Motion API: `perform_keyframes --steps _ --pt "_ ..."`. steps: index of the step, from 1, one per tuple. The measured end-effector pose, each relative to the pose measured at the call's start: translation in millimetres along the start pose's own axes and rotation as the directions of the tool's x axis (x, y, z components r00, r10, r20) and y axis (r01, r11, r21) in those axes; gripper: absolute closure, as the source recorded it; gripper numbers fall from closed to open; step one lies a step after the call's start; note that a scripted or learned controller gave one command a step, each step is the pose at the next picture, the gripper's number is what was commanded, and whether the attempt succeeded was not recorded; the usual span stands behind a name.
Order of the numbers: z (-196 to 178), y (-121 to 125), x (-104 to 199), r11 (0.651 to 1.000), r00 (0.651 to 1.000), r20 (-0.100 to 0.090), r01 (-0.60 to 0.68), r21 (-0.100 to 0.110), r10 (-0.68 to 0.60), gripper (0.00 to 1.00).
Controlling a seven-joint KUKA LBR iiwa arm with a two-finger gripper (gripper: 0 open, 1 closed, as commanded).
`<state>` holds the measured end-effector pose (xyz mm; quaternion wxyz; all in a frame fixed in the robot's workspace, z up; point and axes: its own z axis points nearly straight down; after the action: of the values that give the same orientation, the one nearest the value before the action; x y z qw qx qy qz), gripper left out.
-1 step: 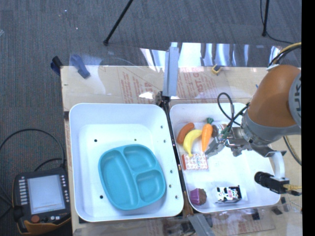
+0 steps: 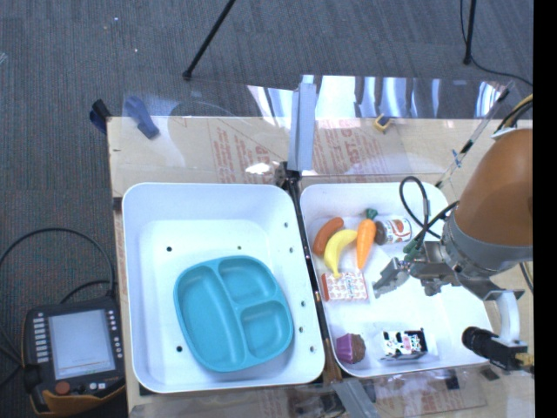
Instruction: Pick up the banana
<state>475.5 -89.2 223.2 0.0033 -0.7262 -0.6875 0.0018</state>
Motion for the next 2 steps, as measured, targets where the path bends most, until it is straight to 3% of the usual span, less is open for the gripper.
perform_keyframes --steps 1,2 --pt "38 67 45 1.0 1.0 0.001 0.001 0.0 -0.001 0.0" --pt "38 72 89 1.0 1.0 0.002 0.026 -0.001 -0.026 0.0"
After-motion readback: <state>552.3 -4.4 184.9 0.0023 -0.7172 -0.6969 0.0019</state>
